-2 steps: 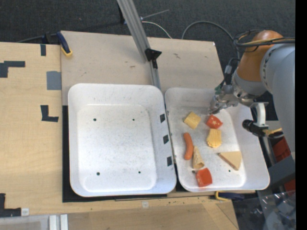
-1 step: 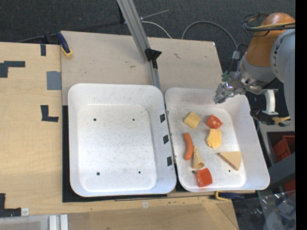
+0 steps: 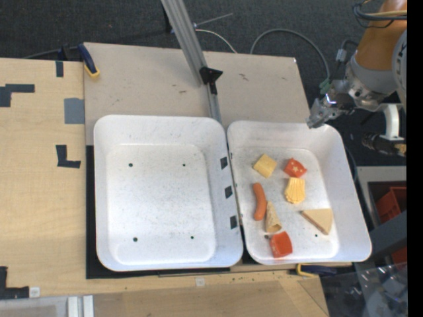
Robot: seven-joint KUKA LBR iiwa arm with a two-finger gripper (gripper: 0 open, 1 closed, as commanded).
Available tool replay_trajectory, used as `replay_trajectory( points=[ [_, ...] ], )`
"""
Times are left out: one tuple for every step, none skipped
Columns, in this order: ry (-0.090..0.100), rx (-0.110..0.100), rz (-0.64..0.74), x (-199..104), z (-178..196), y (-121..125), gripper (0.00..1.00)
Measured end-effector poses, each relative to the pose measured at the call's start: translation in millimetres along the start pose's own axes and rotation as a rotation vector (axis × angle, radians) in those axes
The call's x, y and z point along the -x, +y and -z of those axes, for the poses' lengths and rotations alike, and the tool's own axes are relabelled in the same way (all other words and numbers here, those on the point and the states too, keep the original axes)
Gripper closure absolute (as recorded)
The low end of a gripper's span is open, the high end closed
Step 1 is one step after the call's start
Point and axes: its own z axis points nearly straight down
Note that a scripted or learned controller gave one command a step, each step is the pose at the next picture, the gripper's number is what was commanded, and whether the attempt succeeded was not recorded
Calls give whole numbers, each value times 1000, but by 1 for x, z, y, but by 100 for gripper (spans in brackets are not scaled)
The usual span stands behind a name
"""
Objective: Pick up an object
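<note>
Objects lie in the right bin (image 3: 344, 170): a yellow block (image 3: 264, 166), a red piece (image 3: 295, 168), a corn piece (image 3: 295, 191), a sausage (image 3: 259, 201), a cone (image 3: 271, 218), a tan wedge (image 3: 319, 220) and a red block (image 3: 281, 244). The tool (image 3: 318, 117) hangs over that bin's far right corner, gripping nothing; whether it is open cannot be told.

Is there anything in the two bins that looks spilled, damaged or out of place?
Nothing stands out. The toy food pieces lie loosely inside the right bin, none over its rim. The gripper hovers over that bin's far corner.
</note>
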Motion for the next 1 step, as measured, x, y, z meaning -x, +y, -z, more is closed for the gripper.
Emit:
replay_trajectory(
  points=[
    [0,0,0,0,54,1,100]
  ],
)
